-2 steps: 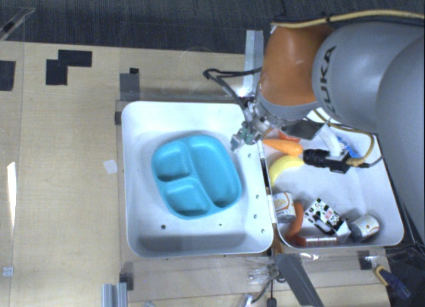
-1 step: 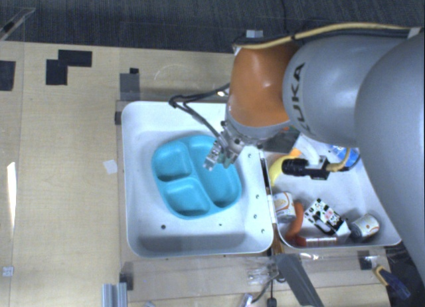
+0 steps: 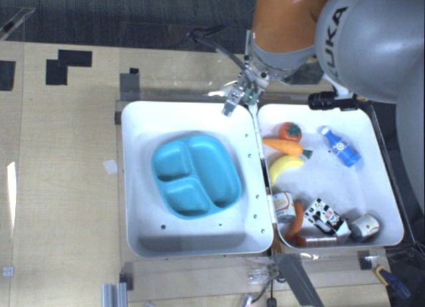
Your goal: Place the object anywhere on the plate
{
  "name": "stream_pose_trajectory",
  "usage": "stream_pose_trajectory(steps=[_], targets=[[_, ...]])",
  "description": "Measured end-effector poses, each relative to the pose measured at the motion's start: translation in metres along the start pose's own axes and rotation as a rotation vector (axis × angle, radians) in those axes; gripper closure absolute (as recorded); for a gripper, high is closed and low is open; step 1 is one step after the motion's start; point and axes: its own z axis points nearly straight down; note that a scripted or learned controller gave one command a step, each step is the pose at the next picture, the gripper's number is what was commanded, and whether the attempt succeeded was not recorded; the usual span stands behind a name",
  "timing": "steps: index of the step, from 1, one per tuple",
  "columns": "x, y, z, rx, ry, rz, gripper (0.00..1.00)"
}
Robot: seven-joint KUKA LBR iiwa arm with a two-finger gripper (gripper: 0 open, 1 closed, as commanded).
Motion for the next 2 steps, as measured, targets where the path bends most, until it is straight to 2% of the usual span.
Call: stream_pose_trajectory(steps=[1,2], targets=[[0.065,0.011,0.075,0.003,0.005,0.141,1.00],[0.117,-0.051,0.038,0.005,0.004,0.472,1.00]])
